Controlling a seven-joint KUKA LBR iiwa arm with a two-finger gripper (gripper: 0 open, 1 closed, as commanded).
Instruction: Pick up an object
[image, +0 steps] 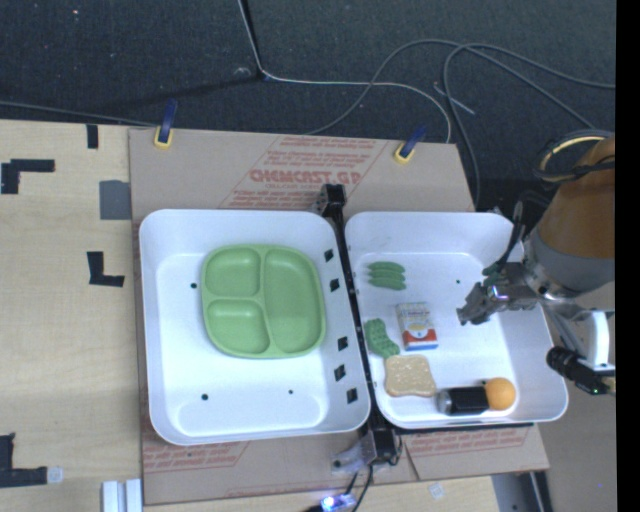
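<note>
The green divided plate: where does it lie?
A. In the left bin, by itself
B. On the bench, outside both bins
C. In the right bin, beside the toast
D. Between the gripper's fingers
A: the green divided plate lies flat in the left bin, with nothing else beside it.

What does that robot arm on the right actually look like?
The arm is a rounded, bulky grey body with a broad orange band on top and a thin yellowish ring at its upper edge. It ends in a small dark metal gripper. A black cable runs alongside it.
</note>
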